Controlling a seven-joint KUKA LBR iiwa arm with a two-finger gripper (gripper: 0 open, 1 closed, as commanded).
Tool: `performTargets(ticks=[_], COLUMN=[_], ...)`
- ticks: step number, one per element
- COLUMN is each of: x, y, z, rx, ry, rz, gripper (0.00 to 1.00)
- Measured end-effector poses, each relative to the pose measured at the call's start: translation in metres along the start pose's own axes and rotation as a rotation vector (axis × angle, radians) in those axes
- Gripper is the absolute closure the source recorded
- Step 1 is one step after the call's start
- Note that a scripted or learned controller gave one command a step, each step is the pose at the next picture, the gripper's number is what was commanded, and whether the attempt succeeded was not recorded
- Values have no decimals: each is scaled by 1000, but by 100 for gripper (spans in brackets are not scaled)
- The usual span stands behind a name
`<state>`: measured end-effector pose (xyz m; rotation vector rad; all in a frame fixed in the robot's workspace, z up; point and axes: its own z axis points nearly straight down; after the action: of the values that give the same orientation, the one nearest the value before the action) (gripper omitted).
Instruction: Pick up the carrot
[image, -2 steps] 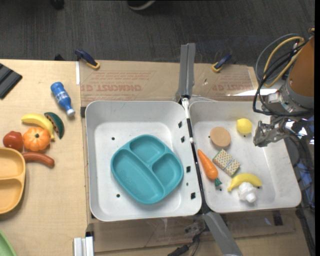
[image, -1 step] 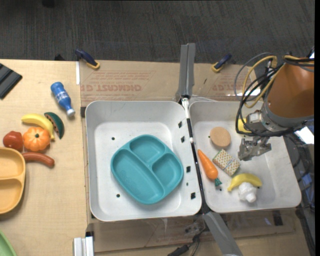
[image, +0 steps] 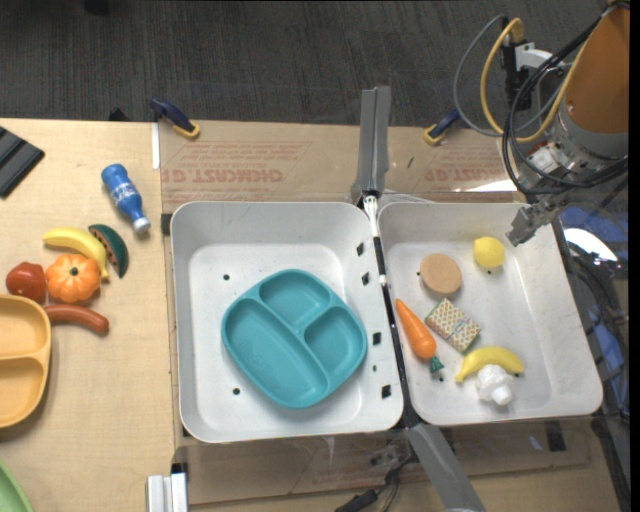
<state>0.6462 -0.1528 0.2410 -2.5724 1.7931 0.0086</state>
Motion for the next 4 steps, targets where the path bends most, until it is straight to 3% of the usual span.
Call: performTargets(ticks=[1,2,3,4], x=[1,-2,-35,-29], y=[-14,-15,24,19], z=[57,77,103,26], rx=[-3,-3,-4,-2], ry=[-3,-1,-4,-4], rz=[-392,-847,-990,-724], gripper=[100,100,100,100])
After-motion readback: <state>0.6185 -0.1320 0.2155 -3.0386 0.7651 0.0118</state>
